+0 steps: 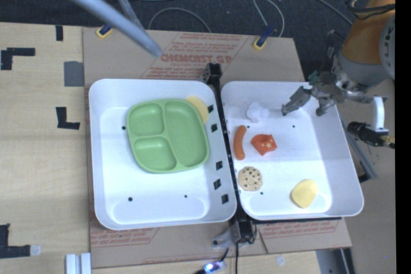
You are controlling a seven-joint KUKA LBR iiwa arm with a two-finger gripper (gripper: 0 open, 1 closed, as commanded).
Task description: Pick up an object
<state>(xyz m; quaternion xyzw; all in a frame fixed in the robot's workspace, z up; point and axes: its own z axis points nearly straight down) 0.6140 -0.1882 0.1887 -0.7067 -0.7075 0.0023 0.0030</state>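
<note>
1. Camera view is showing the task barely begun: the claw (309,101) is hovering over the far right part of the right bin (334,157), its two fingers spread apart and pinching nothing, so every object is still lying where it can be picked.
2. Sitting in the left bin (106,157), the green plate (168,136) is the largest item, a smooth moulded tray with three compartments; a pale yellow piece (201,107) is peeking out at its far right corner.
3. Lying near the divider, the orange sausage (239,142) is looking long, rounded and glossy.
4. Resting just beside it, the red block (264,144) is showing angular faces, probably hard plastic.
5. Sitting at the near right, the yellow lump (304,193) is appearing smooth and rounded.
6. Lying near the sausage's near end, the cookie (250,178) is flat, round and speckled.
7. Crumpling closest to the claw, the white wad (257,113) is looking soft, and I judge it the likeliest target.
</note>
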